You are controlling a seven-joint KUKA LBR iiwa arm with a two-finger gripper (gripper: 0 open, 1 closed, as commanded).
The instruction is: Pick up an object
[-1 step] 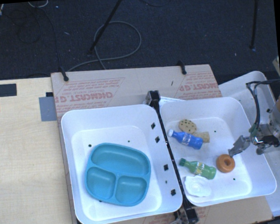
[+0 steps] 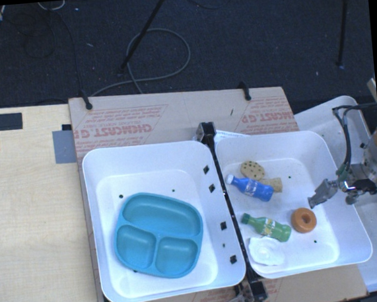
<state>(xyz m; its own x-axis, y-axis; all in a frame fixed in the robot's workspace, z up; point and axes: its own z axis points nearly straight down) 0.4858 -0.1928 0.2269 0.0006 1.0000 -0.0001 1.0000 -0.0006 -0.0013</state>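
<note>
orange donut (image 2: 304,220) in right bin (image 2: 344,248), just left of gripper (image 2: 326,191); gripper state unclear

1 fixed camera looks down at a slant from above the bench, far enough to take in both white bins: the left bin (image 2: 99,189) and the right bin (image 2: 307,145), which lies just left of the gripper (image 2: 326,192).
</note>
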